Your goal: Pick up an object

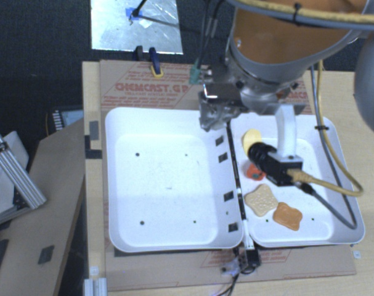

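My gripper [215, 123] hangs over the divider at the right bin's [344, 165] far corner — fingers' state I cannot tell. The tan cracker [261, 200] lies nearer the camera, beside the orange piece [288, 216].

the grey arm [310, 23] with its orange band reaches in from the right, its gripper [214, 119] hanging low, pointing downward.
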Controlling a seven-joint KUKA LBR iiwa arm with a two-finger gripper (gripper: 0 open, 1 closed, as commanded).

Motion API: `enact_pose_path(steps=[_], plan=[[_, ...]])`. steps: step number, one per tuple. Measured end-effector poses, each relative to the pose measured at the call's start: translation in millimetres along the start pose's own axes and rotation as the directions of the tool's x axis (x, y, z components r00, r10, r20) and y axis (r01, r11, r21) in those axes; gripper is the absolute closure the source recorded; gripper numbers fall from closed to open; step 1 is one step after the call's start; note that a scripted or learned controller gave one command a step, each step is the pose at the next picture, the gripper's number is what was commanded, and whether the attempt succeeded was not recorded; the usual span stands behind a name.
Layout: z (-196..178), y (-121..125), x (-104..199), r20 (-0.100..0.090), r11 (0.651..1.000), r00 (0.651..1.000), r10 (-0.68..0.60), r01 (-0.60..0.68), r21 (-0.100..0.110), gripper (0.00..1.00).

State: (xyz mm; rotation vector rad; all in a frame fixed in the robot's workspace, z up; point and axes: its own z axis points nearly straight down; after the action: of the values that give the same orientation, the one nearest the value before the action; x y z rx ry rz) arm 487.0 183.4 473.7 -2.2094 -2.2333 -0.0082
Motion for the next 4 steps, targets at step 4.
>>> enact_pose_path(steps=[4], plan=[[-44,-2,-48,0.005,1.000,1.000,0.018,-0.018,0.005,1.00]])
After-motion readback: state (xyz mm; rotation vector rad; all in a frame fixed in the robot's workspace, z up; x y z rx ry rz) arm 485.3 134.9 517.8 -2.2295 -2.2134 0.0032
